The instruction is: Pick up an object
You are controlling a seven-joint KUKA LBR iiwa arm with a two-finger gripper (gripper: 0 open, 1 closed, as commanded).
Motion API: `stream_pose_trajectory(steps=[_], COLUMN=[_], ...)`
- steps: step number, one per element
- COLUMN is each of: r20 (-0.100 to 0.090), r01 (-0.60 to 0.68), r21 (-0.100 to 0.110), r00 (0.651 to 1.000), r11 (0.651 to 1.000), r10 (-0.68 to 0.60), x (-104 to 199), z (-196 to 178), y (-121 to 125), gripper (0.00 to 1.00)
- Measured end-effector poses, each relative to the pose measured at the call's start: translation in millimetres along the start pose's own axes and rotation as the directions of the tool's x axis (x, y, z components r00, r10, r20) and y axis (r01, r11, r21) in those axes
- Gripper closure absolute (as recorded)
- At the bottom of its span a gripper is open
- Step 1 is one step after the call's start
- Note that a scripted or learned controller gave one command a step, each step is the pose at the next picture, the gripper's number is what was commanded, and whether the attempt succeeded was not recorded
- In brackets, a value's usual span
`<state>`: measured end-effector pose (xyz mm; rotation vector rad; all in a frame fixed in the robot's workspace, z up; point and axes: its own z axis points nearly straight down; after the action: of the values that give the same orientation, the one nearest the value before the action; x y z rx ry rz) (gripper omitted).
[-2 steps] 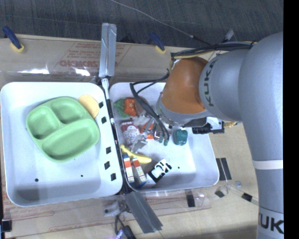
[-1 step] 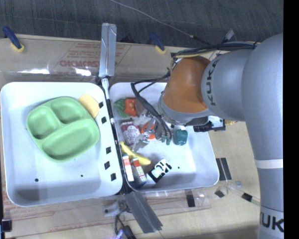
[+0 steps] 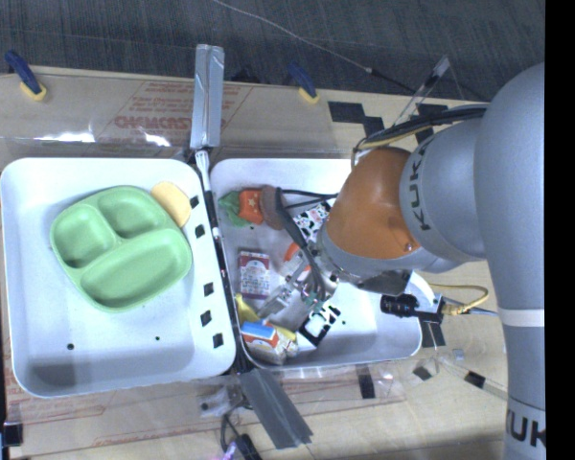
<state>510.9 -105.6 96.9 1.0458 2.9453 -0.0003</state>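
My gripper [image 3: 297,295] is low in the right bin [image 3: 393,348], among the clutter at its middle. Just left of it lies a red and white packet [image 3: 254,272]. Below it sit a yellow piece [image 3: 246,309] and an orange and blue carton [image 3: 264,336]. A black and white item [image 3: 318,322] lies right beside the gripper's lower side. A green and orange toy [image 3: 243,205] rests at the bin's far left corner, with a black and white patterned piece [image 3: 311,219] near the wrist. The orange band [image 3: 374,214] and grey arm cover the bin's right half.
The left bin [image 3: 38,353] holds a green divided plate [image 3: 123,245] and a yellow object [image 3: 172,200] at the plate's upper right. A raised divider [image 3: 216,276] separates the bins. A cable [image 3: 455,305] trails right of the right bin.
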Motion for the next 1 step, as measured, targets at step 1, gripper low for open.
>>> stream_pose_trajectory(steps=[1], r20=[-0.006], r01=[0.121], r21=[0.000], r00=[0.993], r11=[0.993], r10=[-0.121], x=[-92.2], z=[-99.1], y=[34.7], gripper=[0.00])
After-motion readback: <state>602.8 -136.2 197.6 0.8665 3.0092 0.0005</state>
